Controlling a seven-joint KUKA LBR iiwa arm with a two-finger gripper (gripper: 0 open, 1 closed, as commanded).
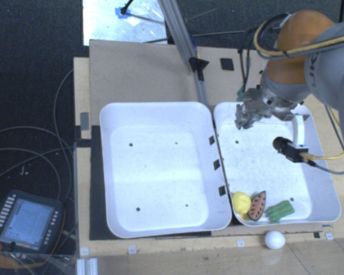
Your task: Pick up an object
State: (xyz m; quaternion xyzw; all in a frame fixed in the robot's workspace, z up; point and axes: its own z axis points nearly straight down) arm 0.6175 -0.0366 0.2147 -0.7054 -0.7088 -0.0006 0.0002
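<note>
White ball (274, 239) sat on the tabletop; yellow toy (241, 201), in the right bin's (318, 153) near corner, looked light, rounded, best squeezed across its middle. Pincer (244, 119) hovered far-end; its opening, can't tell.

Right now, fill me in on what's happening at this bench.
A grey KUKA arm reaches in from the right, and its gripper hangs over the far end of the right bin, with nothing visible between its fingers. The things it could pick lie at that bin's near edge: a yellow object, a reddish-brown piece beside it and a green object. A white ball sits on the bench outside the bins. The left bin is alongside. No pick has been made yet.
</note>
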